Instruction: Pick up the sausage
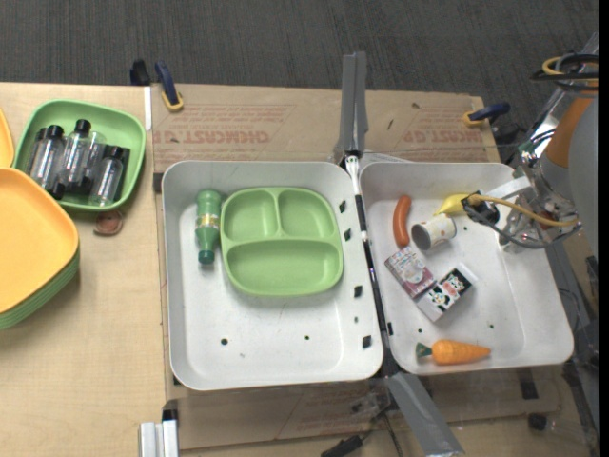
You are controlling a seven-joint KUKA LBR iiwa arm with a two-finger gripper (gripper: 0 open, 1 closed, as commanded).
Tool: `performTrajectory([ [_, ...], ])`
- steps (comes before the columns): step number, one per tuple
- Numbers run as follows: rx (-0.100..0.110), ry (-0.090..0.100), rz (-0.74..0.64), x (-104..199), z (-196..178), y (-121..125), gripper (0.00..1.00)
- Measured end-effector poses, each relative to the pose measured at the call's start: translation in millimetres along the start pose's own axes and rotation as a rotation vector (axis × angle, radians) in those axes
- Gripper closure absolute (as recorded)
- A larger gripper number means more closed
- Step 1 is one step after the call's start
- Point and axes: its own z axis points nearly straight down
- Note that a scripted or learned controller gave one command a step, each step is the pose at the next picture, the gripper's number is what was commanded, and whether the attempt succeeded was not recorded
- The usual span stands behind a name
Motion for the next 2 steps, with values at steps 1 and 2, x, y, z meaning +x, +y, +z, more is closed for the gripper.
performTrajectory([
  [1,0.000,0.004,-0.165,-67,-17,-16,1.00],
  [2,-0.001,0.003,0.006,-13,-83,-1,1.00],
])
